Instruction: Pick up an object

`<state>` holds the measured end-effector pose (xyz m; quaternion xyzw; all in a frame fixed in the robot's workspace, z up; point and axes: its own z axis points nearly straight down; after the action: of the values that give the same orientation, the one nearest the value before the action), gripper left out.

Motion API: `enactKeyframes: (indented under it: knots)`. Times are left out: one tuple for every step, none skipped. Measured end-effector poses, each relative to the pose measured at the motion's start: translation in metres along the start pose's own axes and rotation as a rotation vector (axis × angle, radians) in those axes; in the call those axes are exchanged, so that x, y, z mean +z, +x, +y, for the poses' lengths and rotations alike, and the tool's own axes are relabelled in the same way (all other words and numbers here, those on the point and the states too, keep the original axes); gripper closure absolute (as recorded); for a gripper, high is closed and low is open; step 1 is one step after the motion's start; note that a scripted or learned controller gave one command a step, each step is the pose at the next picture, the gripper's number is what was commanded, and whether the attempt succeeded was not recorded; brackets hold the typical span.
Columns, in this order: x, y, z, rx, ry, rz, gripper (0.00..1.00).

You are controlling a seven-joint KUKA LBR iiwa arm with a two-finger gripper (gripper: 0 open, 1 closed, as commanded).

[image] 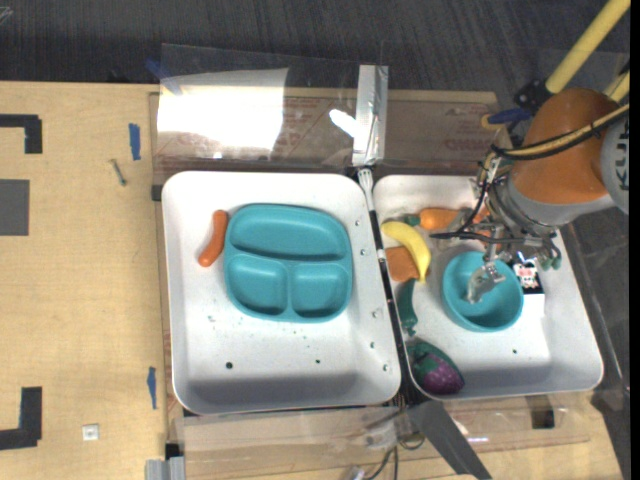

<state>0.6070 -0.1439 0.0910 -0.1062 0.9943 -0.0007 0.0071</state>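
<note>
My gripper hangs over the teal bowl in the right bin, its metal fingers pointing down into the bowl's hollow. Nothing shows between the fingers. To the left of the bowl lie a yellow banana, an orange carrot, an orange piece and a green item. A purple grape bunch lies at the bin's front left corner.
The left bin holds a teal divided plate and an orange sausage beside it. A clear plastic sheet lies behind the bins. The arm with its orange band stands over the right bin's back right.
</note>
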Motion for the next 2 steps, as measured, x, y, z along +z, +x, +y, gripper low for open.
enactKeyframes:
  knots:
    - [0.000,0.008,-0.009,0.199,0.000,0.001,0.00]
    - [0.000,0.022,0.003,0.510,0.001,0.008,0.00]
